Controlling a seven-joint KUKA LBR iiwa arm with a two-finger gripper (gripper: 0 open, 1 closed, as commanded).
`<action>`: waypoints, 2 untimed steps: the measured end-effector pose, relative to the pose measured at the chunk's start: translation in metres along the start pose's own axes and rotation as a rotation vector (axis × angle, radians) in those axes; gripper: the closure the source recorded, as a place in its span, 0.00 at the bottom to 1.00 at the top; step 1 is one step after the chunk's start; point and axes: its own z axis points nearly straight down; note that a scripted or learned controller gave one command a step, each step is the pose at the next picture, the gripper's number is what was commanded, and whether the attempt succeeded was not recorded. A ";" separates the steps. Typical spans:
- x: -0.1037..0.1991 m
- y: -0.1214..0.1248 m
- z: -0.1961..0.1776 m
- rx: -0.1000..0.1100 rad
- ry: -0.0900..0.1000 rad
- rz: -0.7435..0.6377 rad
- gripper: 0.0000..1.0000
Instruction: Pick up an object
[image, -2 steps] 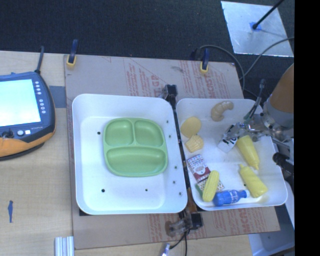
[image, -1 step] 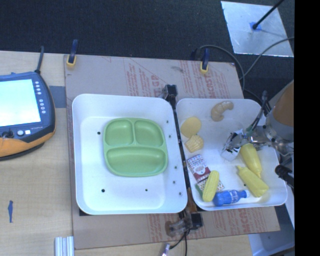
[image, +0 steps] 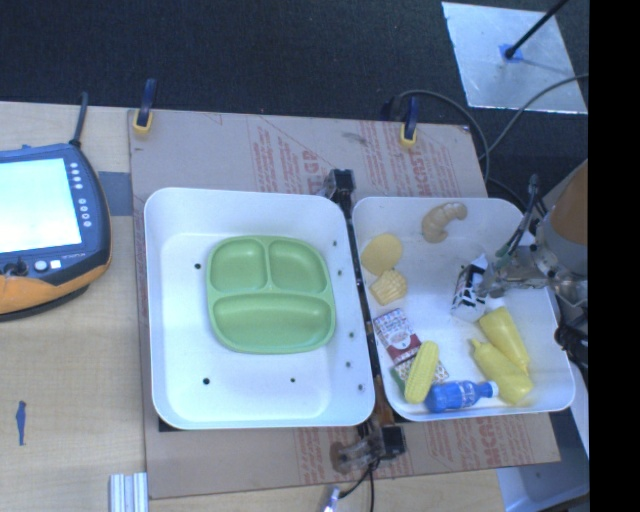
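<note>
End effector (image: 478, 290) low inside right bin (image: 560, 400), near right wall; finger state: cannot tell. Objects crowd the bin: yellow bananas (image: 503, 352) just below end effector, corn cob (image: 422, 368), blue bottle (image: 460, 396) at front rim. Left bin (image: 170, 300): green divided plate (image: 269, 294) centred, open margins all round.

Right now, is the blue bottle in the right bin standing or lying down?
Lying down. The blue bottle rests on its side along the right bin's near edge, white cap toward the yellow items, next to the corn cob.
</note>
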 end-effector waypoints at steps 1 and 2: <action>0.000 0.000 0.000 0.001 0.000 0.000 0.00; 0.001 -0.073 -0.019 0.038 0.004 0.004 0.00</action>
